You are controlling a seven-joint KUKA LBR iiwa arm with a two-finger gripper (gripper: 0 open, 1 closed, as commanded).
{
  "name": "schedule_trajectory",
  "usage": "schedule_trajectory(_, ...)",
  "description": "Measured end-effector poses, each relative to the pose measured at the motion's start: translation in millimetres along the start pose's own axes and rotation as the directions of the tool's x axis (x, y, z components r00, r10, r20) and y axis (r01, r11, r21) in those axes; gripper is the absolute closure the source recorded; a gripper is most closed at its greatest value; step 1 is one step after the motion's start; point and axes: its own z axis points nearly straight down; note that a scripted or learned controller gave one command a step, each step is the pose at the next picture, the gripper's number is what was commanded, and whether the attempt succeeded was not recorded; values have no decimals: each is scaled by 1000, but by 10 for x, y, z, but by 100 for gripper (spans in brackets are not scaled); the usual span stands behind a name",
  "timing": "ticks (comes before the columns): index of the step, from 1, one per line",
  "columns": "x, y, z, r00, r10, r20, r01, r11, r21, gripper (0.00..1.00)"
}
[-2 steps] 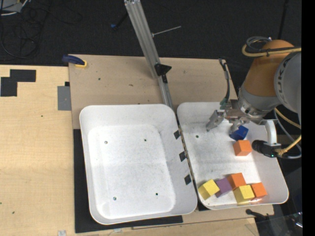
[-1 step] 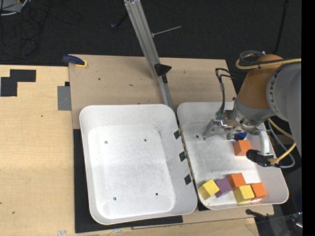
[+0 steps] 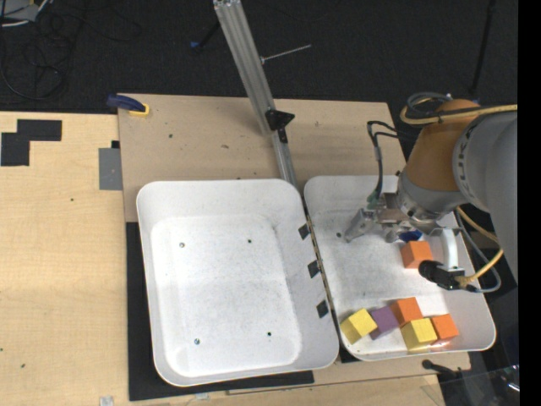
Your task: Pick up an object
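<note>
My gripper (image 3: 359,226) hangs low over the middle of the right bin (image 3: 355,269), under the grey wrist with its orange band (image 3: 433,159). An orange block (image 3: 416,253) lies just right of the gripper, partly under the wrist, with a small blue piece (image 3: 415,238) at its top edge. Along the bin's front edge sit a yellow block (image 3: 359,324), a purple block (image 3: 385,320), an orange block (image 3: 407,309), a second yellow block (image 3: 419,334) and another orange block (image 3: 445,326). Nothing shows in the gripper.
The left bin (image 3: 161,218) adjoins the right one, joined by black clips (image 3: 313,267). A slanted metal rail (image 3: 254,74) rises behind the bins. Cables (image 3: 461,273) loop off the wrist over the right bin's right side.
</note>
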Motion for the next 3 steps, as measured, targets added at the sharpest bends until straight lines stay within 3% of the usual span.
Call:
schedule_trajectory(1,-7,-2,-101,1000,4,-1,-4,1000,1,100)
schedule_trajectory(3,3,-50,-1355,1000,-2,1,2,1000,-8,100)
